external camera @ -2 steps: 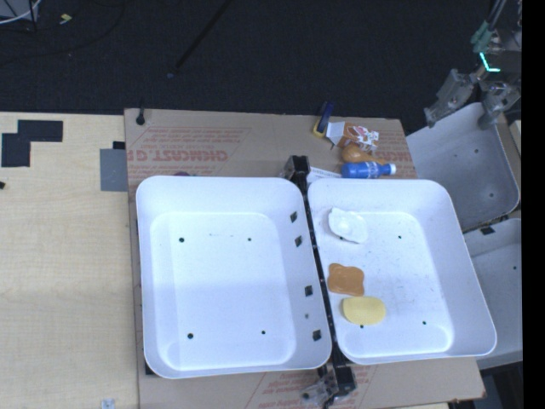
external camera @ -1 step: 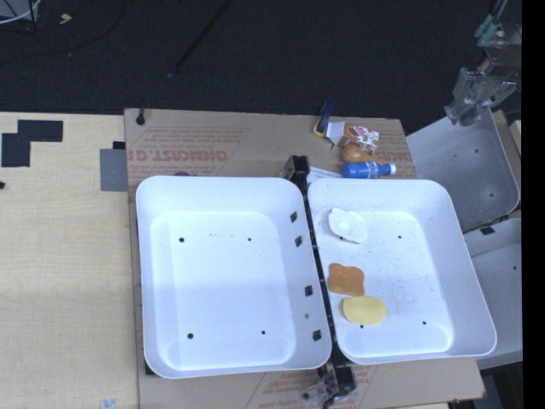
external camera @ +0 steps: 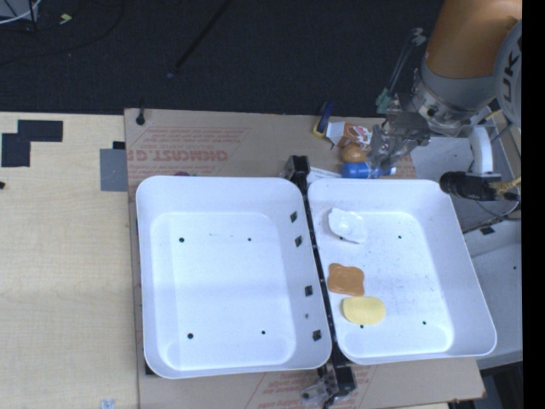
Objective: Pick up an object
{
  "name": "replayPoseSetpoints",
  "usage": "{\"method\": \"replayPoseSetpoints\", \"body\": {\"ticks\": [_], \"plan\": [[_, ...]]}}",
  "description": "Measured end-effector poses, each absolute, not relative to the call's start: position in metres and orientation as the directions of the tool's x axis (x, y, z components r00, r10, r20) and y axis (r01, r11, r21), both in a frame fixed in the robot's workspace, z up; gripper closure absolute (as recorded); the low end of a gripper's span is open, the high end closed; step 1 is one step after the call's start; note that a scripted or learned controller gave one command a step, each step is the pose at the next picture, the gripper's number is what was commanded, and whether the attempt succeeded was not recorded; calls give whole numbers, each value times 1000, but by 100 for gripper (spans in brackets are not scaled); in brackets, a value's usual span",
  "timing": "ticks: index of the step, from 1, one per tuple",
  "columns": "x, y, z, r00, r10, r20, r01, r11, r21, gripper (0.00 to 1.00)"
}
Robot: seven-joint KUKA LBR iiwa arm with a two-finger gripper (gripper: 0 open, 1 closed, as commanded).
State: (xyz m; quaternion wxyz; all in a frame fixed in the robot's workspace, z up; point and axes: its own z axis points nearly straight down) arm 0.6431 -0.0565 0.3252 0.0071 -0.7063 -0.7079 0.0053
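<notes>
I see the gripper [external camera: 385, 152] at the upper right of the frame, above the far rim of the right white plastic bin [external camera: 473, 288]; I cannot tell its state. The flat round yellow piece [external camera: 364, 310], the orange-brown flat piece [external camera: 346, 279] and the small white crumpled object [external camera: 347, 225] all lie below it and to the left.

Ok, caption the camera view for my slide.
Robot hand above the far rim of the right bin, which holds a white piece, a brown piece and a yellow piece.
</notes>
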Motion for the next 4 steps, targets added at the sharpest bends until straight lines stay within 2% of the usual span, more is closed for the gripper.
{"method": "replayPoseSetpoints", "body": {"ticks": [1,2,3,4], "plan": [[642,-55,228,1,1000,1,1000,-1,-13,100],[644,-56,245,2,1000,0,1000,-2,-3,100],[644,-57,255,3,1000,0,1000,-3,-4,100],[570,-121,198,8,1000,0,1000,-8,-12,100]]}}
